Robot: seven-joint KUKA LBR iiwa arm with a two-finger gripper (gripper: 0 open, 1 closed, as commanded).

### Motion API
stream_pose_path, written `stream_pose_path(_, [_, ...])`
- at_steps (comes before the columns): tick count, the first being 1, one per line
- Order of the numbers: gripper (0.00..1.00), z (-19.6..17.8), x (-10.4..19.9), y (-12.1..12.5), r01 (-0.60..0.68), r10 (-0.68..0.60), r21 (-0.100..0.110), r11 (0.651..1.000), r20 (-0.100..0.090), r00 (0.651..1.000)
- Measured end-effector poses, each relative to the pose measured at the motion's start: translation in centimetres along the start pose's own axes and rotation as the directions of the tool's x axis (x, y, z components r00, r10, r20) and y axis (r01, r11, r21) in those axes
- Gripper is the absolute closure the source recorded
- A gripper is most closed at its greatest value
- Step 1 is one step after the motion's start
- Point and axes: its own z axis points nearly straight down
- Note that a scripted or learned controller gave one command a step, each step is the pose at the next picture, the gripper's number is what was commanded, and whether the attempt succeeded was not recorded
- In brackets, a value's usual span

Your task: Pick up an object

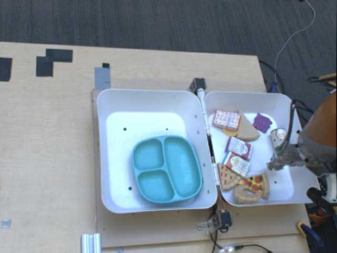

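Blue divided plate (167, 169) sits alone in the left bin (113, 141). All the toy food (239, 165) is piled in the right bin (284, 191), so that's where the gripper (277, 159) hangs, low by the far wall. Open or closed? Can't tell.

A robotics lab or test bench is indicated. A pale wooden bench (47, 152) is seen on grey carpet (158, 15), with black tape marks (52, 61) at its 10 o'clock corner. Two white bins (102, 157) are clamped side by side at centre; loose cables (295, 30) are trailed at 1 o'clock, and the grey and orange arm (318, 136) is seen at 3 o'clock.
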Motion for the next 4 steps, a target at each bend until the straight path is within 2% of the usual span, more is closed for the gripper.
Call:
stream_pose_path(1, [0.0,0.0,0.0,0.0,0.0,0.0,0.0,1.0,0.0,1.0])
stream_pose_path(2, [1.0,-1.1,0.0,0.1,0.002,-0.002,-0.003,1.0,0.0,1.0])
stream_pose_path(3, [0.0,-1.1,0.1,0.1,0.002,-0.002,-0.003,1.0,0.0,1.0])
stream_pose_path(4, [0.0,1.5,4.9,-0.6,-0.001,0.001,-0.003,1.0,0.003,1.0])
